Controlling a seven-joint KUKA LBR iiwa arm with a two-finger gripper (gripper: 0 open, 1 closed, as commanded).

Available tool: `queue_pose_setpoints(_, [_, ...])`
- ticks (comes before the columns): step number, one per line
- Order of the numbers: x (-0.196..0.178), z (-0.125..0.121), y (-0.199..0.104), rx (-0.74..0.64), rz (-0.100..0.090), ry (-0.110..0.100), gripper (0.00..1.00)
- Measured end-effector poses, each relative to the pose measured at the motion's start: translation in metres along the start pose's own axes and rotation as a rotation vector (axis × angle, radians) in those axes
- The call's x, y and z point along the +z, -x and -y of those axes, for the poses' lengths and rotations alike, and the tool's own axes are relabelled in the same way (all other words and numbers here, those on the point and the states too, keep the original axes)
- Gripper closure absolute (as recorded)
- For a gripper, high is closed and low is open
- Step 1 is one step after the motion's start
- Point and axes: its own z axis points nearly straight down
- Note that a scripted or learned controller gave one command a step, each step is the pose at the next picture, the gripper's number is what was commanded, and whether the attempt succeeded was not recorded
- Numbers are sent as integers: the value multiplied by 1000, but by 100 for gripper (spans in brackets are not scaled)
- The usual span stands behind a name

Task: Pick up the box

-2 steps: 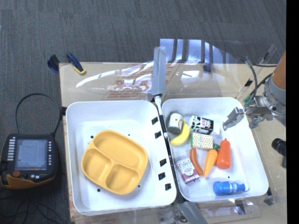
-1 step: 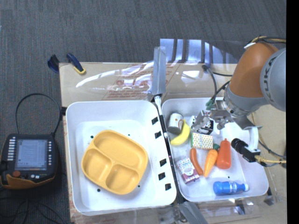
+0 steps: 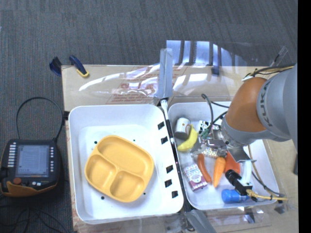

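Beside the carrots (image 3: 219, 171) — gripper (image 3: 212, 141) low, box (image 3: 194, 176) apart.

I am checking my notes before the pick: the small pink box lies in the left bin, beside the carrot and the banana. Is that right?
Not quite. The camera view shows the box in the right bin, not the left one. It does lie there beside the carrot, with the banana nearby.
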Motion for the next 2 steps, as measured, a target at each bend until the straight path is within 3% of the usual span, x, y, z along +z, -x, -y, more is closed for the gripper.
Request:
queue_pose_setpoints(1, [-9, -1, 1, 4, 1, 1, 100])
queue_pose_setpoints(2, [-9, -1, 1, 4, 1, 1, 0])
